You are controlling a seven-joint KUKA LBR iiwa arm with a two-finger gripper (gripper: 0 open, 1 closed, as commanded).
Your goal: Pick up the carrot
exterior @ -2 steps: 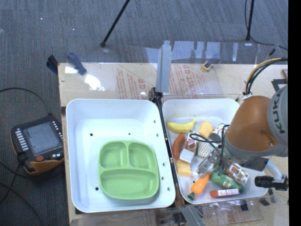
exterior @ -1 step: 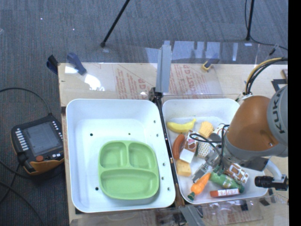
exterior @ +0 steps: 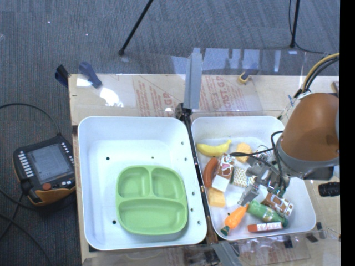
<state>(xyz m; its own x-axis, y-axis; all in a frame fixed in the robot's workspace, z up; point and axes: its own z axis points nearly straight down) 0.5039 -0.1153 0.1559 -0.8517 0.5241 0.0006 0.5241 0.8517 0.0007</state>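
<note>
The gripper [exterior: 260, 186] sits in the lower right of the frame, inside the right bin [exterior: 308, 215], below the arm's orange band [exterior: 310, 129]. Its metal fingers point toward the lower left. Whether the fingers are parted or closed cannot be told from this view; nothing is visibly held between them.

The carrot [exterior: 235, 217] lies just below and left of the gripper, near the right bin's lower edge. It is orange with a green top at its lower-left end, and it rests on the bin floor, apart from the fingers.

Adjacent items in the right bin:
- A green bottle [exterior: 265, 211] lies just right of the carrot.
- A red tube [exterior: 264, 227] lies below the bottle, along the lower wall.
- A yellow cheese wedge [exterior: 217, 197] lies above and left of the carrot.
- A reddish sausage [exterior: 209, 172] lies along the left wall.
- A banana [exterior: 213, 147] lies at the upper left of the bin.

The left bin [exterior: 100, 143] holds a green divided plate [exterior: 151, 199]. A teach pendant [exterior: 45, 168] rests on the floor at the frame's left edge.
</note>
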